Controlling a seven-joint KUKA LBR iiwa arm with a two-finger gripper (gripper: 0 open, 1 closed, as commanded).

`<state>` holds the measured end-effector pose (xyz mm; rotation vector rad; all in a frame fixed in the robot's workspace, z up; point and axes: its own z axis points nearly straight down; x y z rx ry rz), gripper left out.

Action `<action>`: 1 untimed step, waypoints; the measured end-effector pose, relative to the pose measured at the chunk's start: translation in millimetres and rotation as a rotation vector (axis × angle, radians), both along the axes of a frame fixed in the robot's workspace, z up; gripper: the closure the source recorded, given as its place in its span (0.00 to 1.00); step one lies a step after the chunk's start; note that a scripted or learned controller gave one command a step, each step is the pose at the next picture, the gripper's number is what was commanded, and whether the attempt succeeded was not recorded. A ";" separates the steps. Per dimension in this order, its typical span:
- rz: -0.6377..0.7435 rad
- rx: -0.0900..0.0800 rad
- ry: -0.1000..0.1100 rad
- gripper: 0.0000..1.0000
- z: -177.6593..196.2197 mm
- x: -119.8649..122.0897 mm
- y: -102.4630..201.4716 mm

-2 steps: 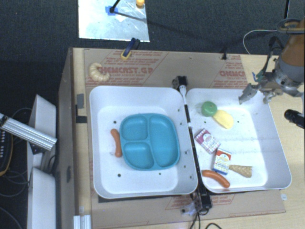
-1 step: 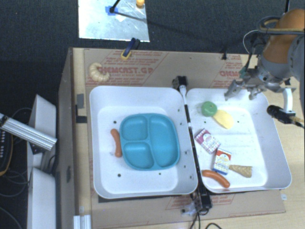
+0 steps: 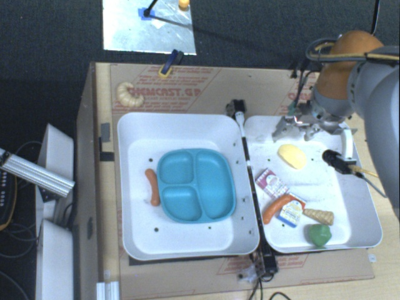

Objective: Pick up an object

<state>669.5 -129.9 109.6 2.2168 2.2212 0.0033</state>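
— What's nearest in your bin?
— A green lump [image 3: 319,234], a ridged cone [image 3: 319,216] and an orange sausage [image 3: 275,207], all this side of the smooth yellow lemon [image 3: 292,156].
— And your gripper [image 3: 299,126]?
— Just beyond the lemon, above it, apart. Open or clenched, I cannot tell.

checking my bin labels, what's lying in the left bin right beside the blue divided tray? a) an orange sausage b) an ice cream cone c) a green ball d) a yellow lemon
a: an orange sausage lies just off the left edge of the blue divided tray in the left bin; the other items sit in the right bin.
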 end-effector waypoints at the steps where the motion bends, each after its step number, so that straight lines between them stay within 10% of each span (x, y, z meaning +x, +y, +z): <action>1: -0.001 0.000 0.003 0.00 -25.0 -11.0 -3.1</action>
